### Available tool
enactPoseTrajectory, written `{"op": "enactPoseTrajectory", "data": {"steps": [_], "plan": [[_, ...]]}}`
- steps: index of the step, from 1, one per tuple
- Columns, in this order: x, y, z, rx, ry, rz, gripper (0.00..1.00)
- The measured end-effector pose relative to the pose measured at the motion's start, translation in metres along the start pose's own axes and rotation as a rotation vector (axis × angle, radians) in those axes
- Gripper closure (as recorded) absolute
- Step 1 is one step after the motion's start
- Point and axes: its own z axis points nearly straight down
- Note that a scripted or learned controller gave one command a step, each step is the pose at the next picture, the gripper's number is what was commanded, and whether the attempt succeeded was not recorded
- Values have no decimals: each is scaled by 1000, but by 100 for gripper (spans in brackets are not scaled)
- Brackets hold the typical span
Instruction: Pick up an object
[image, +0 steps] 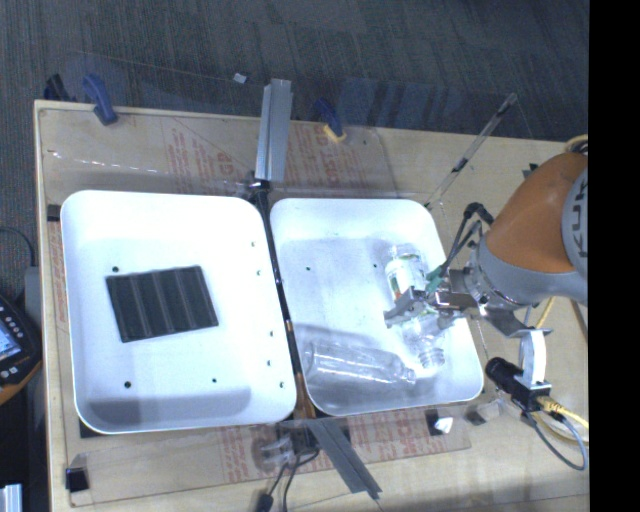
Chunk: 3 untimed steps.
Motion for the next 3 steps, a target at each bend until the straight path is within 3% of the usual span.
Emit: {"op": "enactPoseTrajectory", "data": {"steps": [1,2,3], "plan": [[13,52,19,2,2,-70,0],[10,65,33,0,1,-92,0],[31,95,37,2,1,-67,0]]}}
